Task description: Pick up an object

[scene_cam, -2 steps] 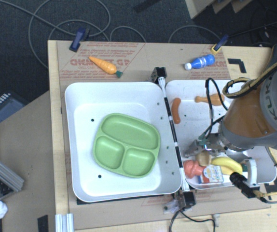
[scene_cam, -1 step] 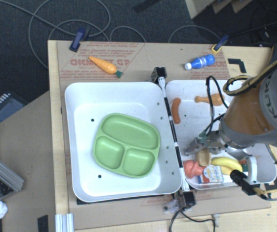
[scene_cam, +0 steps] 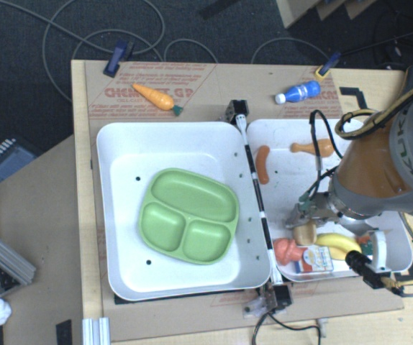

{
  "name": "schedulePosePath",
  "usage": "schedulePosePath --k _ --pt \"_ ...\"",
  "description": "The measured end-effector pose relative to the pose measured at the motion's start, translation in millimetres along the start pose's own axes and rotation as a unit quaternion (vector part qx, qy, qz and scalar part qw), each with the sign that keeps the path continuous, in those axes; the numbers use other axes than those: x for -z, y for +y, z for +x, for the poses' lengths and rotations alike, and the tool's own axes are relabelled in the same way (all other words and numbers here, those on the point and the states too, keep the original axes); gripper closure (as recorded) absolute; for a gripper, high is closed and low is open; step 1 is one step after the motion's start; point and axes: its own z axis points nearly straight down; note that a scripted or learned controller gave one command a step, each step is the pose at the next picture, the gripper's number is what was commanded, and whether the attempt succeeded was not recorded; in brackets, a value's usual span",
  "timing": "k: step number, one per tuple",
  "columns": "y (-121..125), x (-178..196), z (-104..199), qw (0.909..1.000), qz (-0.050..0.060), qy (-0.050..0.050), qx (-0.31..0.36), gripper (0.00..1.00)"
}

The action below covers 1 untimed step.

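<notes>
Objects for picking lie crowded in the right bin: a banana, a pink toy and a small carton, touching one another. In the camera view the gripper hangs just above them; finger state cannot be determined. Risk, as judged: the crowding causes a deflected or glancing grasp, or a closure on the bin wall.
</notes>
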Motion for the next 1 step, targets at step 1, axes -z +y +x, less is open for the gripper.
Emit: schedulePosePath --k 1 --pt "86.8 91.3 63.1 1.0000 0.000 0.001 0.002 1.00"
